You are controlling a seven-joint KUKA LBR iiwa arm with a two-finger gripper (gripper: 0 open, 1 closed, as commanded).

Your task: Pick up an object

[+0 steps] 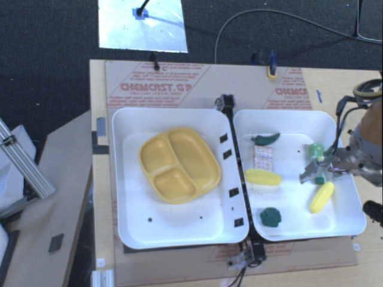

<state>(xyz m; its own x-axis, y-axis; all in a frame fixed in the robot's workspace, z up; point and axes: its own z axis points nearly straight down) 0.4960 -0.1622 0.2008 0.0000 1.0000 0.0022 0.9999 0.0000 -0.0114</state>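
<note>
Two white bins (179, 115) sit side by side on the bench.
Gripper (315, 173) hangs low in the right bin near its right wall, fingers slightly parted, holding nothing, just beside a yellow corn cob (322, 197).

Grey arm (366, 154) with an orange band, black cable looped above, ending in a metal gripper (312, 174)

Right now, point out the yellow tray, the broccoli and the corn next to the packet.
Yellow tray (179, 164), camera view, centre where its dividers meet.
Broccoli (270, 216), camera view, middle of the green head.
Corn (263, 177), camera view, mid-cob.
</note>
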